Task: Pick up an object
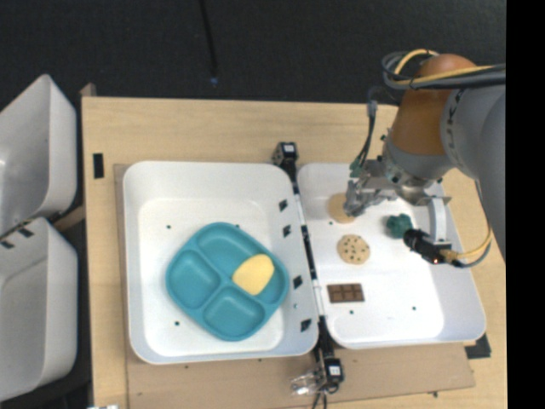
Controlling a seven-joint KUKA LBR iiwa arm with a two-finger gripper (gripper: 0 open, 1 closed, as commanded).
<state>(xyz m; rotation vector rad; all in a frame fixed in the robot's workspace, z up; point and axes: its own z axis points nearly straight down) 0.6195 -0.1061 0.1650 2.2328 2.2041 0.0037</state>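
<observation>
Hovering over the right bin, near its far-left corner, the gripper stands directly above a tan disc, partly covering it. Finger state cannot be told. Disc appears flat, round, pale brown, lying just below and left of the gripper. A chocolate-chip cookie lies nearer the bench's front edge, apart.
</observation>
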